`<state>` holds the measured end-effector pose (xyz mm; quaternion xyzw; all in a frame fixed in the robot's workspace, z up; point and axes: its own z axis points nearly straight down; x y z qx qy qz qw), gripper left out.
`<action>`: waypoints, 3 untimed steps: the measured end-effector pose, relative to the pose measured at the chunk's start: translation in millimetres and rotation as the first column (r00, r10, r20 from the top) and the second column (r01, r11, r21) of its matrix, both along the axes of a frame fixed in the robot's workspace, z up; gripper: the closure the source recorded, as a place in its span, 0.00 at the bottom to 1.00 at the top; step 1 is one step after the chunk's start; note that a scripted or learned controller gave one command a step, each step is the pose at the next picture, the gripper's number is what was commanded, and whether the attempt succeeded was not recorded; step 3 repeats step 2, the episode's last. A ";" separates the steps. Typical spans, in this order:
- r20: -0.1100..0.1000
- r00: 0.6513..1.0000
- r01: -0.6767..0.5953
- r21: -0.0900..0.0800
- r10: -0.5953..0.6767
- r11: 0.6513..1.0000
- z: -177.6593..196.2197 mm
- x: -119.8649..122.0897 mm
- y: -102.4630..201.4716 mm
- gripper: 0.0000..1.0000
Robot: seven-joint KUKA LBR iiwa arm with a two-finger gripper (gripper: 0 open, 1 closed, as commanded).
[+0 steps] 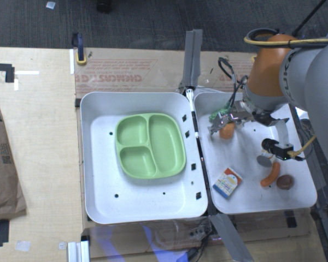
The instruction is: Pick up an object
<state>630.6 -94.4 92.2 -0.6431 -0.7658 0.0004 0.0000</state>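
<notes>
Bench evenly and brightly lit, picture fairly sharp.
Soft shadows are being cast inside the left bin (pixel 98 162); mild glare is being thrown off the right bin (pixel 246 192) floor. The arm (pixel 311 75) at the right is being rendered large and slightly blurred. A bluish glow is being seen at the near edge.

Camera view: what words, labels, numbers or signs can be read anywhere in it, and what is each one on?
Cardboard strip behind the bins: red print, seen upside down, too blurred to quote.
Brown paper bag at the left edge: dark print, too small to read.
Small carton in the right bin: coloured artwork, no legible words.
Green divided plate: no text.
</notes>
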 end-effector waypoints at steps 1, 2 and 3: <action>0.000 1.000 0.005 -0.001 -0.005 1.000 9.0 -0.2 -2.3 1.00; 0.001 0.998 0.067 -0.001 -0.067 0.998 100.0 8.1 45.6 1.00; 0.001 0.998 0.067 -0.001 -0.067 0.998 100.0 8.1 45.6 1.00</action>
